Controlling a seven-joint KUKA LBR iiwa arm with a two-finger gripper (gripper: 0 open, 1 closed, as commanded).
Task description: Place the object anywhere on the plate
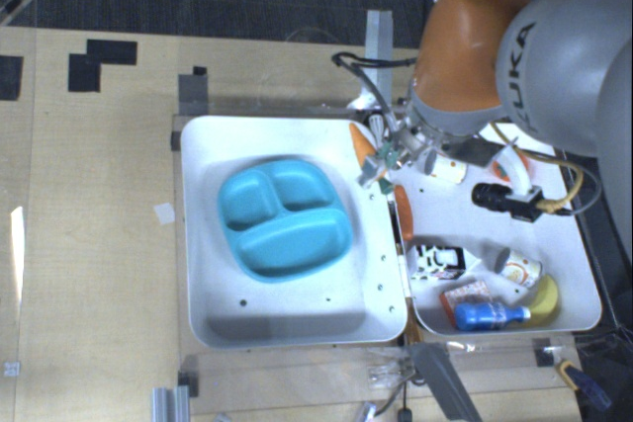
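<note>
Blue plate (285, 217) in the left bin (213, 311) has nothing on it yet, and I cannot tell what the gripper (381, 158) over the divider is doing or carrying.

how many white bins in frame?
2. The left bin holds the blue plate; the right bin sits beside it, partly covered by the arm.
</note>
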